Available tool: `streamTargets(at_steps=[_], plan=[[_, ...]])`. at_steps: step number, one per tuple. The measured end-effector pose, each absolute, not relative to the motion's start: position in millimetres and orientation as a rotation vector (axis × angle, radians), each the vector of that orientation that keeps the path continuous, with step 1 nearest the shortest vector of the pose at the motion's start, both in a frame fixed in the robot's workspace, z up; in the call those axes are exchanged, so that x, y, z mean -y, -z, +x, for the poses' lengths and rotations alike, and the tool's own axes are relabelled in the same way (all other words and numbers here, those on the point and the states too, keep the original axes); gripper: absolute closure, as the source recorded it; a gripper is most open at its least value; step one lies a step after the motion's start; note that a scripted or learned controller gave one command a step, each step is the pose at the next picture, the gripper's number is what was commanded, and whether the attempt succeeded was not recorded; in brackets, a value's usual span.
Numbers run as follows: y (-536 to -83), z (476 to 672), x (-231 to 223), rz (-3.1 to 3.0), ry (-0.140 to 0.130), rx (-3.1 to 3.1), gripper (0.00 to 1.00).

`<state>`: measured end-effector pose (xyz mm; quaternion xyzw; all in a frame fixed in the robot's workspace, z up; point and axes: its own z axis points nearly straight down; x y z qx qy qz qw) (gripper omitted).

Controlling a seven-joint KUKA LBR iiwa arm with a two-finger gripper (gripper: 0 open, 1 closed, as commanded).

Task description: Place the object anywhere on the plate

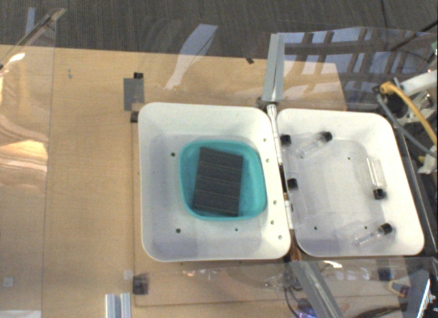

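Camera view: the dark ridged block (pixel 217 181) lies flat on the teal plate (pixel 187 173) in the left bin (pixel 154 228), so the placing step looks done. The next move likely calls only for the arm keeping clear. The jaws cannot be made out, so their state cannot be told, nor the block's place relative to them. Clear vials (pixel 375 175) lie in the right bin (pixel 404 241).

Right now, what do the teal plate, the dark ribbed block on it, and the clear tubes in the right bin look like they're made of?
Teal squarish plate: probably plastic or silicone; even colour, soft sheen, rounded raised rim.
Dark grey ribbed rectangular block: likely foam or rubber; matte, with parallel grooves, no glare.
Clear tubes with black caps: glass or clear plastic; see-through with faint highlights, can't tell which.
White bins: apparently smooth moulded plastic.
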<state>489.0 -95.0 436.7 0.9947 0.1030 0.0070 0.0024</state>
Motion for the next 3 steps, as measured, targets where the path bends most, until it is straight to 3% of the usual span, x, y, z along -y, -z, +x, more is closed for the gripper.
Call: streamTargets(at_steps=[2,3], plan=[[-436.0,488.4,179.5,3.119,-0.013,-0.323,0.0],[-435.5,589.1,181.6,3.117,-0.015,-0.335,0.0]])
